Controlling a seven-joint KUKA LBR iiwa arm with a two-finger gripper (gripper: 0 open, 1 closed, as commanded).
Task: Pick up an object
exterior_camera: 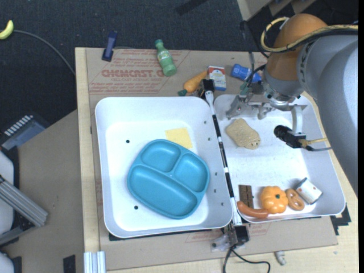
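Arm's fingers [248, 108] hung over the right bin [318, 169], near its far-left corner; couldn't tell if apart or together. Beige bread roll [243, 133] lay just below them, not gripped. Blue plate [168, 178] sat well off to their left, in the left bin [114, 152].

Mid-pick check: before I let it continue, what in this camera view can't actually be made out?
- Gripper: the wrist above covers its fingers, so open or shut, and contact with the beige bread-like piece, is unclear.
- Yellow square: partly tucked behind the blue divided plate.
- Small items near the orange pumpkin: too small to identify.
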